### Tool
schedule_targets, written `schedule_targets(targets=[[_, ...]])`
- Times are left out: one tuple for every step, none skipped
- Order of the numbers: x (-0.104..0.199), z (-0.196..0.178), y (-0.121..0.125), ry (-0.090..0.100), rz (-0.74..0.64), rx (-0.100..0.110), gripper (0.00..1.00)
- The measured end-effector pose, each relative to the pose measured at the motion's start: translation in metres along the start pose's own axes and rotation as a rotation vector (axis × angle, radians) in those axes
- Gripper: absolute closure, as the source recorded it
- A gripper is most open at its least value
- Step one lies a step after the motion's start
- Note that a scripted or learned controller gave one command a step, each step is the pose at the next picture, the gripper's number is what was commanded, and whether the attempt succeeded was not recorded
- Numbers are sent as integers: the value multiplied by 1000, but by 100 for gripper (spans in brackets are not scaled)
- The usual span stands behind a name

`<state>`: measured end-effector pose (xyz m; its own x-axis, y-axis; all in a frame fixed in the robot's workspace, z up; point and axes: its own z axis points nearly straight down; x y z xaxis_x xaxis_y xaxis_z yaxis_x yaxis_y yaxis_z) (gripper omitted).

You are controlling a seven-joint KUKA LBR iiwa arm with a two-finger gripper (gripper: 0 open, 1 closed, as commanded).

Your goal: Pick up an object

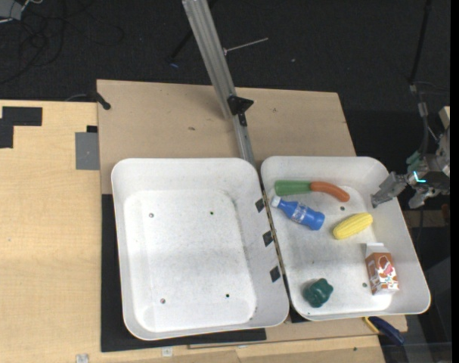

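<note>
Camera view, looking down at a slant on the counter (48, 203): you see two shallow white bins side by side. Your tool (401, 187) sits at the right rim of the right bin (342, 169), with one grey finger (384, 190) reaching over the rim toward the bin floor; nothing lies between its fingers, and you cannot tell how far they are spread. Nearest the tool lie the yellow corn cob (353, 224), just below and left of it, and the carrot (312, 190), further left along the upper wall. Beside the carrot lies the blue bottle (300, 214), near the divide. A red-and-white carton (381, 271) rests by the lower right rim, and a dark green object (317, 293) sits near the lower edge. Left of these, the left bin (184, 248) shows its bare white floor.
</note>
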<state>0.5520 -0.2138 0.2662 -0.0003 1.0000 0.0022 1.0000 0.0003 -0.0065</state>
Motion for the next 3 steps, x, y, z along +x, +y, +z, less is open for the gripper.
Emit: schedule_targets(targets=[[0,-2,1,-1,-1,-4,0],[-2,43,5,0,1,0,0],[-4,107,7,1,1,2,0]])
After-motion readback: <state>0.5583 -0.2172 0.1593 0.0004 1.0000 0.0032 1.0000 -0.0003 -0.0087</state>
